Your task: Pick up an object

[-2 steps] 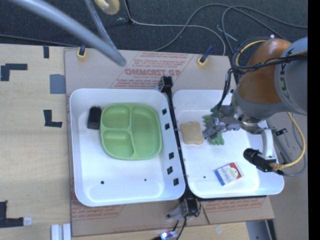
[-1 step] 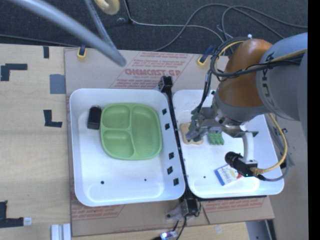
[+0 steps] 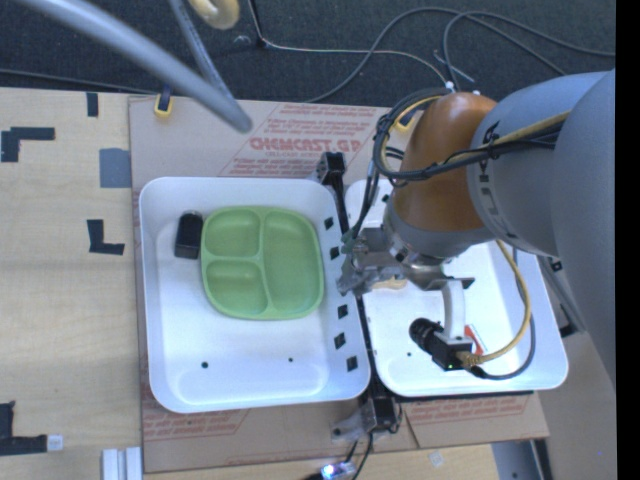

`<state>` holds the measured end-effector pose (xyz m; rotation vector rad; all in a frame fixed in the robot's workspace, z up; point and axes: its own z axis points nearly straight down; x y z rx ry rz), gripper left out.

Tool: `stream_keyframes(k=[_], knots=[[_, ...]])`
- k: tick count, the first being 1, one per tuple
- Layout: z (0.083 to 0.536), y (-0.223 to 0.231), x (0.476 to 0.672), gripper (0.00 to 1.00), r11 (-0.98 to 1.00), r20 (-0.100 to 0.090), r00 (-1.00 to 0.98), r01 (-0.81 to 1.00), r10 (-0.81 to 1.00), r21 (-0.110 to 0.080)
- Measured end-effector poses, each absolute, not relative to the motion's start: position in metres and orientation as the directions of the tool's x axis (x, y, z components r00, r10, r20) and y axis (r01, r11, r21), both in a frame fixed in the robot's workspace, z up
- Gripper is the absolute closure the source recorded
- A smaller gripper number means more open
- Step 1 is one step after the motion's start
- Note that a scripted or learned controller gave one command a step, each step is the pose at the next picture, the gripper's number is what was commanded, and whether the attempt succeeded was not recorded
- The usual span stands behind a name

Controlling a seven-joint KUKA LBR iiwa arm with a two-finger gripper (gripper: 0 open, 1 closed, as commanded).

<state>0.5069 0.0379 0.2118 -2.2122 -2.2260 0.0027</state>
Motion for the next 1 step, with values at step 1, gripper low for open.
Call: stream_keyframes(k=[1], knots=[[0.2273,0.0899,0.4996,1.0,0.008,0.002,-0.008,1.0,1.0,-0.001]])
